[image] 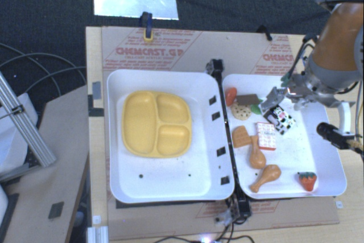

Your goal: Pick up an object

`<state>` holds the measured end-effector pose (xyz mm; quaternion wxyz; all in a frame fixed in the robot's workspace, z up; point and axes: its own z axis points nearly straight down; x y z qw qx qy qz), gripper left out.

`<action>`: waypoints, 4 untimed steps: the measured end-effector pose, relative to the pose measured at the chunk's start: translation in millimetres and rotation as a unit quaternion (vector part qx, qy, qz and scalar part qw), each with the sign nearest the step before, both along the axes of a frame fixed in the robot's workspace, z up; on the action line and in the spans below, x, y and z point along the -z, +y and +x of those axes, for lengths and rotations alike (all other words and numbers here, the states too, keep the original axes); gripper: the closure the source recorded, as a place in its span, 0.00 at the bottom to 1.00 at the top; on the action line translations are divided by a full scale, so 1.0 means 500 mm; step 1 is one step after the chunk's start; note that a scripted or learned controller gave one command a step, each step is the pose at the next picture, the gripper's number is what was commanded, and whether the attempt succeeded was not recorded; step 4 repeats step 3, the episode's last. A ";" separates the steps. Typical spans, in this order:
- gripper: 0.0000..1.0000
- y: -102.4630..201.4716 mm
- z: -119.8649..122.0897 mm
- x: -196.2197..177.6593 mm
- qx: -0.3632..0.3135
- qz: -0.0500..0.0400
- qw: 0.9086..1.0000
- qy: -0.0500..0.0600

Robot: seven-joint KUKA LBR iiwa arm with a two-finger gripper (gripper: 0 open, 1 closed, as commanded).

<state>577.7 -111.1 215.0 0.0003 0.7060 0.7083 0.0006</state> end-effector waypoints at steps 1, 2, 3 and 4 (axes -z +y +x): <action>0.00 0.005 -0.180 0.274 0.003 0.002 1.000 0.006; 1.00 0.005 -0.168 0.240 0.001 0.000 1.000 -0.001; 1.00 0.143 -0.083 0.050 -0.004 0.000 1.000 -0.005; 1.00 0.143 -0.083 0.050 -0.004 0.000 1.000 -0.005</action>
